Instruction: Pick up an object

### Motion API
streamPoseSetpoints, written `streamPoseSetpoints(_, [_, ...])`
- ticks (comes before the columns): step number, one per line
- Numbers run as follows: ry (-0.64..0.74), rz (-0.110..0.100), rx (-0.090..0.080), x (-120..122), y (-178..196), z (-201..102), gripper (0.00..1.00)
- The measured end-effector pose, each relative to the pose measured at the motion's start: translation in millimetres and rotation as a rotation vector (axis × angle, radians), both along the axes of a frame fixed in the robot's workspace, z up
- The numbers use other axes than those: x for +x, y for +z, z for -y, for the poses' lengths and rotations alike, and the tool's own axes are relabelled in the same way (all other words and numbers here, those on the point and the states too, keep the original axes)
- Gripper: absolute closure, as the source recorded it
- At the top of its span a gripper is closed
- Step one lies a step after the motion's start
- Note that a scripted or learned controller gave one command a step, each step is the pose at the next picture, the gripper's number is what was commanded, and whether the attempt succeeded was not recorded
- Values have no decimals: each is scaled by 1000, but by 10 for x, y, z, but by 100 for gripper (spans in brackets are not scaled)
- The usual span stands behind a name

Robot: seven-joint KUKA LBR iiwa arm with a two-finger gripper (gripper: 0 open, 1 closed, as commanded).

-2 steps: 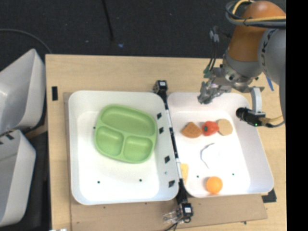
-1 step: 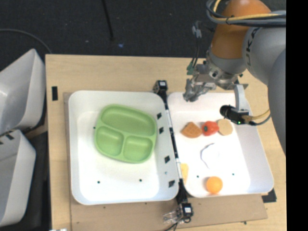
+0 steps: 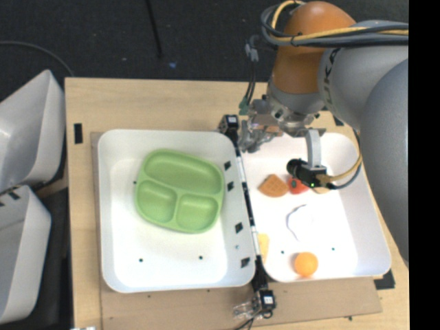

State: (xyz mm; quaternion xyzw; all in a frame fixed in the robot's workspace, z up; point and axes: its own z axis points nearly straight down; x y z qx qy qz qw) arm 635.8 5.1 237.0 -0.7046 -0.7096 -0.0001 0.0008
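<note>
Wooden bench (image 3: pixel 151 102), green plate (image 3: pixel 180 191) in left bin (image 3: pixel 110 253), orange ball (image 3: pixel 305 263) lower right, gripper (image 3: pixel 256 135) upper centre, grip unclear.

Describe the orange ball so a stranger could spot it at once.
Start at the right bin, the one without the green plate. Near its front edge, low in the view, lies the orange ball. It is round, unlike the flatter orange wedge farther up.

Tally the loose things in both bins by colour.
Green: 1, divided plate
Orange: 2, wedge and ball
Red: 1, small piece
Yellow: 1, small chunk
Grey: 1, thin cord
Total: 6
</note>
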Motion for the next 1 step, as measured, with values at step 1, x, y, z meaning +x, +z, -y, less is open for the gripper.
streamPoseSetpoints(1, [1, 2, 0, 33, 101, -545, 100])
